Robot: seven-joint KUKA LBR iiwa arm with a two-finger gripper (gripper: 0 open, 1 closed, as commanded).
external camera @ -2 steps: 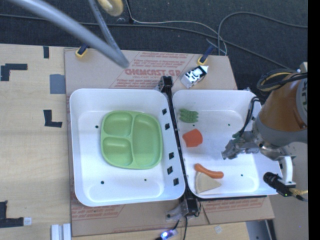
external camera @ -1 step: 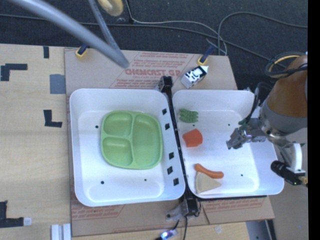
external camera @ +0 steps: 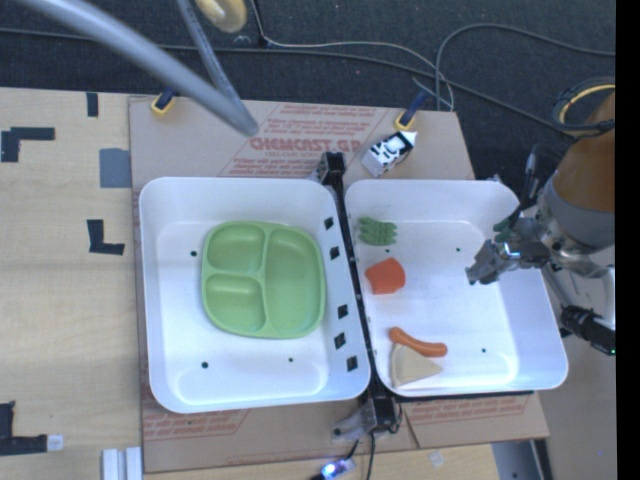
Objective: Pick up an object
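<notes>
In the right bin (external camera: 520, 358) lie a green leafy toy (external camera: 377, 231) near the divider, an orange-red block (external camera: 386, 275) below it, an orange sausage-shaped piece (external camera: 417, 343) and a pale wedge (external camera: 412, 368) at the front. My gripper (external camera: 488, 267) hangs over the right side of this bin, well to the right of the orange-red block, with nothing seen between its fingers.
The left bin (external camera: 165, 298) holds a green divided plate (external camera: 264, 278). A black clip strip (external camera: 343, 268) runs between the bins. Cables cross the dark floor behind, and a grey pole (external camera: 140, 43) slants across the top left.
</notes>
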